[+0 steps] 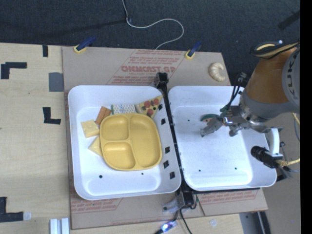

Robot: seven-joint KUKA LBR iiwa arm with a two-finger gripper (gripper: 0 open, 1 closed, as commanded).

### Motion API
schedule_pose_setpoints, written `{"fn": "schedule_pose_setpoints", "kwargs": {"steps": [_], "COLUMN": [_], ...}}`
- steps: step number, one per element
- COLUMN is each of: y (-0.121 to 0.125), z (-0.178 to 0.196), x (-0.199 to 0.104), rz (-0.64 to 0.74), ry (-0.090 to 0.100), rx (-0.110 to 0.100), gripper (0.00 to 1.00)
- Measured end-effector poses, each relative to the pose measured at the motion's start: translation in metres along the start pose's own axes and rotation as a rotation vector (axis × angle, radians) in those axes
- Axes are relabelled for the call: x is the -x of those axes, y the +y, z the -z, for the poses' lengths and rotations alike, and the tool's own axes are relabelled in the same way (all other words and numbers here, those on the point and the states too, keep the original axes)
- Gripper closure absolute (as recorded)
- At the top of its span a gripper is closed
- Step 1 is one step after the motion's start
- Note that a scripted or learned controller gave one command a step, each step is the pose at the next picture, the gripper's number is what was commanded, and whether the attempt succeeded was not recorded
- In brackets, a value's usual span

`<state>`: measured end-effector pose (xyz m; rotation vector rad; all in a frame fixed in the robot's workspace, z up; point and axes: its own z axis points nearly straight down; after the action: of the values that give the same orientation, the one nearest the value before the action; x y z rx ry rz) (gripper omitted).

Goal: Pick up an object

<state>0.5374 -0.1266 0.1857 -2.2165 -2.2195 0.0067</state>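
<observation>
Candidate objects are all lying in the left white plastic bin [78, 145]: a yellow sectioned plastic plate [130, 141] is sitting at its centre, with pale yellow flat pieces [90, 128] tucked against the plate's left edge, a brown flat piece [103, 114] beside them, and a patterned flat item [150, 105] leaning toward the bin's back edge near the divider.

The two-finger gripper [210, 125] is hovering over the middle of the right white plastic bin [219, 174], well apart from all of these. Whether its jaws are parted, and whether anything is sitting between them, cannot be told at this resolution.

Risk, in my judgement: a descent here is closing on bare bin floor. The flat pieces are hugging the plate and floor, inviting slipping fingers.
</observation>
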Motion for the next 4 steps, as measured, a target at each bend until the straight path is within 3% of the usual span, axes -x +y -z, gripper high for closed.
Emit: {"fn": "schedule_pose_setpoints", "kwargs": {"steps": [2, 3, 4], "y": [0.0, 0.0, 0.003], "z": [-0.104, -0.091, -0.048], "x": [0.008, 0.009, 0.008], "rz": [0.0, 0.0, 0.0], "ry": [-0.001, -0.002, -0.001], "rx": [0.004, 0.007, 0.008], "gripper": [0.0, 1.0, 1.0]}}
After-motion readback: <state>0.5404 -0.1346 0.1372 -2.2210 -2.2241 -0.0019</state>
